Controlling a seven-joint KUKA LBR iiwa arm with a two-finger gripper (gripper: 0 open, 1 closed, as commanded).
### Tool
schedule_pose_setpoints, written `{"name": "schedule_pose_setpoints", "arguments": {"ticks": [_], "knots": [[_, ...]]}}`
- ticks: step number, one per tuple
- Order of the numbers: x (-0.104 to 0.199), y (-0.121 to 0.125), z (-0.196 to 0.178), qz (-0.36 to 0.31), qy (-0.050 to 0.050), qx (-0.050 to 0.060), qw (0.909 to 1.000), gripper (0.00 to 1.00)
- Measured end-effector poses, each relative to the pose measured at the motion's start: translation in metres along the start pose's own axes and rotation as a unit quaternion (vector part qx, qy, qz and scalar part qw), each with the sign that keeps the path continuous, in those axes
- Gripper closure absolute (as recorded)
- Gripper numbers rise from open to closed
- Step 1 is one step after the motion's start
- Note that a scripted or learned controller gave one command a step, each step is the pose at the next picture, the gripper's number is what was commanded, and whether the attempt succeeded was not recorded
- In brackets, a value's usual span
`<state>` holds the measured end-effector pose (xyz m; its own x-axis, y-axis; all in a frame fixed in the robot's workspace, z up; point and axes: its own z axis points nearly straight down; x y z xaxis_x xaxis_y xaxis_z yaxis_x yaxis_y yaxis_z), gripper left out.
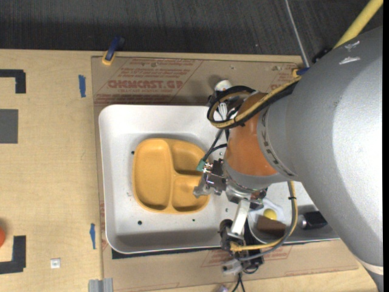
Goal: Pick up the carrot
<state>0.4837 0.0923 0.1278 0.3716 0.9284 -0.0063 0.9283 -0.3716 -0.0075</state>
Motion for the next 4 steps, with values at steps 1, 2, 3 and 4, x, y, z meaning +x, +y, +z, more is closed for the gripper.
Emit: {"name": "schedule_pose_setpoints", "arguments": {"ticks": [1,2,3,4], "knots": [[0.0,-0.001,0.0,-0.014,0.0,0.001,0.9999,0.0],[-0.001,-0.001,0.0,-0.043,-0.001,0.003,0.9991,0.0],[-0.015,0.001,-0.008,-0.034,-0.012,0.005,0.9993,1.0],[-0.037,0.036,-0.14,-0.155,0.003,-0.005,0.9879,1.0]]}}
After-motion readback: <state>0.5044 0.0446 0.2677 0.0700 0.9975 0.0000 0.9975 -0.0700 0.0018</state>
